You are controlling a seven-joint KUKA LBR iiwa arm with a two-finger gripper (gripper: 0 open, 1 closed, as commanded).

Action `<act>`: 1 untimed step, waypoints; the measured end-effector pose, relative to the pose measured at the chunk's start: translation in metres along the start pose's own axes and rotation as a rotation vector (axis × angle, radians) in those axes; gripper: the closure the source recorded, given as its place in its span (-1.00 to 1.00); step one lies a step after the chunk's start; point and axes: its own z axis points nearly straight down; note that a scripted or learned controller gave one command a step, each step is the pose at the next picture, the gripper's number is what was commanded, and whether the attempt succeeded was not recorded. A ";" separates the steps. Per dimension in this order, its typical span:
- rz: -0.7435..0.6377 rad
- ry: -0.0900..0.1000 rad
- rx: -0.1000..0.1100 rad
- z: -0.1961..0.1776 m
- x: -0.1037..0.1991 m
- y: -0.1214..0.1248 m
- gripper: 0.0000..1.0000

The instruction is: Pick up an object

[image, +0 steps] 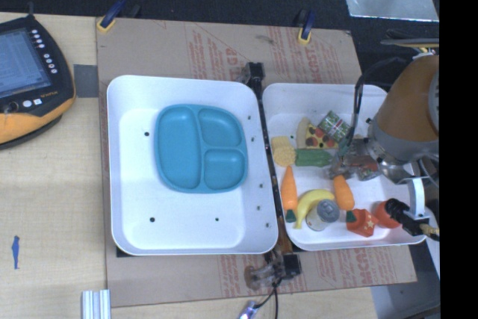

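The right bin point(299, 95) holds several toy foods. Among them are a pizza slice point(309, 134), a round cracker point(282, 152), a green piece point(314, 158), a striped can point(334, 123), a long carrot point(289, 190), a banana point(310, 202), a grey jar point(326, 213), a short orange piece point(343, 193), a red strawberry point(361, 223) and a red tomato point(385, 211). My gripper point(351, 163) is low inside this bin, right of the green piece and just above the short orange piece. The arm's grey and orange wrist point(407, 116) hides the bin's right side.
The left bin point(123, 160) holds a blue divided plate point(200, 147). A teach pendant point(26, 82) lies on the bench at the far left. Clamps point(305, 25) pin the cardboard sheet at the back, and a bracket point(255, 74) sits between the bins.
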 end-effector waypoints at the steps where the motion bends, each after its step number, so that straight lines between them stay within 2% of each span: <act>1: 0.000 0.000 0.000 0.000 0.000 0.000 -1.00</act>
